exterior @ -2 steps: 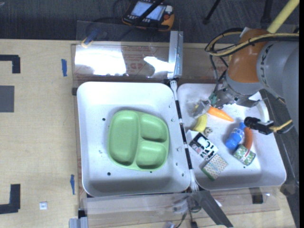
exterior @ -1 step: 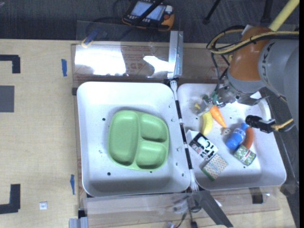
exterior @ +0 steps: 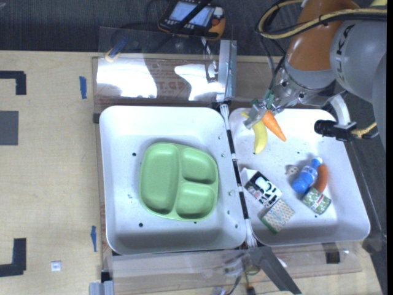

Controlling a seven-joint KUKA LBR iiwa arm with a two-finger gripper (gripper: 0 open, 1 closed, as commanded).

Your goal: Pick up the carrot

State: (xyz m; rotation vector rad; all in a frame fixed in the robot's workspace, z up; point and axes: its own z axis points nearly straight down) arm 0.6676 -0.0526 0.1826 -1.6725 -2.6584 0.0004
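You are looking at a robotics lab test cell, not a home or kitchen. The wooden bench (exterior: pixel 49 183) carries black corner markers along its left edge and bits of blue tape, the kind of marks used to register a fixed camera. Two shallow white bins (exterior: pixel 116 226) sit side by side on it, with a clear plastic panel (exterior: pixel 159 72) standing behind the left one. Beyond the bench's far edge a handheld control pendant (exterior: pixel 191 16) with a lit screen lies on dark carpet. The industrial arm (exterior: pixel 344 42), trailing yellow cabling, reaches in at the right, over toy food and small packets.
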